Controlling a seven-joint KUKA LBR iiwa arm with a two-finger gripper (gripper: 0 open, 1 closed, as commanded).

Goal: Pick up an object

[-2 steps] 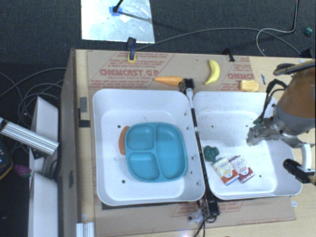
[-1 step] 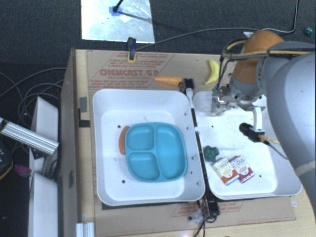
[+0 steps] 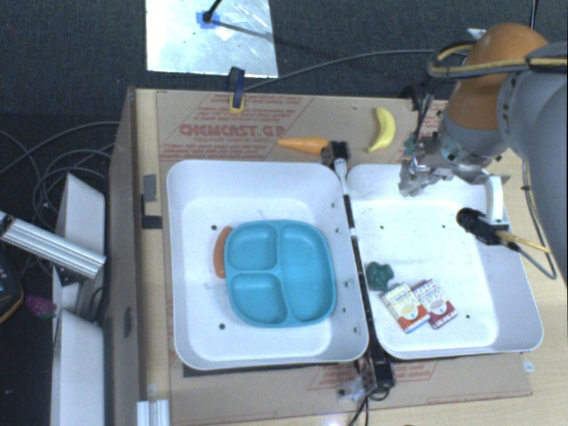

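The small cartons (image 3: 419,303) were lying in the right bin (image 3: 510,327), near its front, just beside a green lump (image 3: 380,275); their printing was too tiny to read. The gripper (image 3: 414,179) hung over that bin's back left corner, and I honestly couldn't tell how its fingers stood. Red "CHEMCAST" lettering (image 3: 232,130) showed on the board behind the left bin (image 3: 191,193), which held a blue divided plate (image 3: 280,270).

The arm (image 3: 532,96) is grey with a rounded orange band (image 3: 497,60), dark cables looped over it, and a metallic gripper (image 3: 415,174).
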